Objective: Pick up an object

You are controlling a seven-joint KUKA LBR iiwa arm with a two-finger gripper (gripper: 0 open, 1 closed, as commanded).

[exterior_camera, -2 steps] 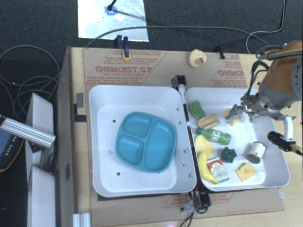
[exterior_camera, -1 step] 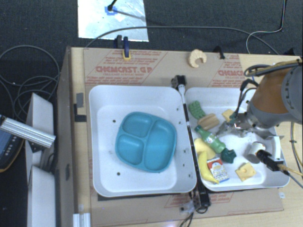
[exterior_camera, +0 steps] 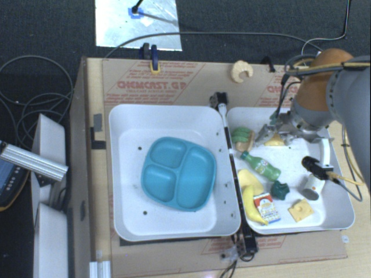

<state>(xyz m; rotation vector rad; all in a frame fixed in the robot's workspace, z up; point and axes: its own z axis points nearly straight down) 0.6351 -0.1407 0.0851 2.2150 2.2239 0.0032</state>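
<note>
– Nearest us is the small carton (exterior_camera: pixel 266 207), lying against the banana (exterior_camera: pixel 249 191) at the front of the right bin (exterior_camera: pixel 339 210); is that what it's going for?

– I'd judge not; the hand (exterior_camera: pixel 271 133) is down at the back of that bin, right over a yellow piece (exterior_camera: pixel 278 142), so that looks like the pick; whether the hand is released or clenched I cannot tell, since the wrist hides too much.

– What could spoil it?

– That piece is small and lies low on the bin floor; a grip could slide off it or close on nothing. A round green thing (exterior_camera: pixel 240 136) lies just beside it toward the divider, and a green bottle (exterior_camera: pixel 261 165) is near in front; a sloppy approach could nudge either one; the bottle is on its side and would probably roll.

– And further out?

– A dark green lump (exterior_camera: pixel 280 189) and a pale wedge (exterior_camera: pixel 300 211) lie toward the front, well apart from the hand; the left bin (exterior_camera: pixel 124 126) holds a blue divided plate (exterior_camera: pixel 177 172). Both bins rest on a cardboard sheet (exterior_camera: pixel 151 86) over the worktop; a beige lump (exterior_camera: pixel 242 70) lies loose behind them and a clamp (exterior_camera: pixel 152 55) bites the back edge. Around it there is dark floor (exterior_camera: pixel 46 28), a shiny sheet (exterior_camera: pixel 136 16) and a metal rail (exterior_camera: pixel 35 161) off to the side.
</note>
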